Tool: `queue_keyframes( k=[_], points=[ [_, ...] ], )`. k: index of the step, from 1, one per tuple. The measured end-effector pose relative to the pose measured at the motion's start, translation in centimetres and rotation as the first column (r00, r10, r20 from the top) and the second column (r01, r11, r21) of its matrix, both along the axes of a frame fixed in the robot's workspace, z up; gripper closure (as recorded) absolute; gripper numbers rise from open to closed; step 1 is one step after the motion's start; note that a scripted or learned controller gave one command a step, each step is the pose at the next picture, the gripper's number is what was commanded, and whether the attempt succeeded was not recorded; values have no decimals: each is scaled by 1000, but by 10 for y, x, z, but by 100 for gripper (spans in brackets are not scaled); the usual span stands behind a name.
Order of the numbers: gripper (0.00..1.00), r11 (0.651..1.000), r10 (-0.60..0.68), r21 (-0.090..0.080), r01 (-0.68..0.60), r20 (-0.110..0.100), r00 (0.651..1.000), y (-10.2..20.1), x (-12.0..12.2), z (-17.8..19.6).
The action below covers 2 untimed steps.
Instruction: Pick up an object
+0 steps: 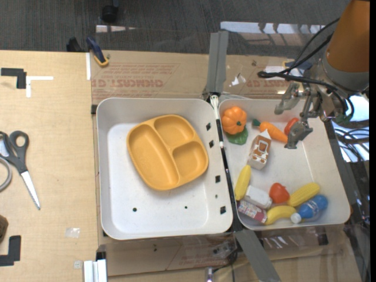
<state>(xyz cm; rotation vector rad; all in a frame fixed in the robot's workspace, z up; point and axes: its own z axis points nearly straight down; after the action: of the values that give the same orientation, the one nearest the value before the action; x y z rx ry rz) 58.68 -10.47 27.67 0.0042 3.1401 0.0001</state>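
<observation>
The gripper (298,119) hovers open and empty above the carrot (274,131), far right bin (335,175), poised to descend.

The two shallow white bins (111,175) are moulded in smooth, faintly glossy plastic, and the yellow-orange three-compartment tray (167,151) is seen in a smooth plastic of duller sheen. The pale worktop (47,157) is surfaced in matt, light-grained wood, against which the scissors' bare metal blades (29,184) are set. A matt brown printed cardboard sheet (147,78) is laid behind the bins.
</observation>
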Motion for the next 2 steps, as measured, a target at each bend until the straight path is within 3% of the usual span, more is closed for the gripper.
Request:
queue_keyframes(
  k=[1,2],
  points=[
    [0,979,203,0,-203,0,979,3,42,-141],
    [0,994,113,0,-113,2,994,13,14,-184]
  ],
)
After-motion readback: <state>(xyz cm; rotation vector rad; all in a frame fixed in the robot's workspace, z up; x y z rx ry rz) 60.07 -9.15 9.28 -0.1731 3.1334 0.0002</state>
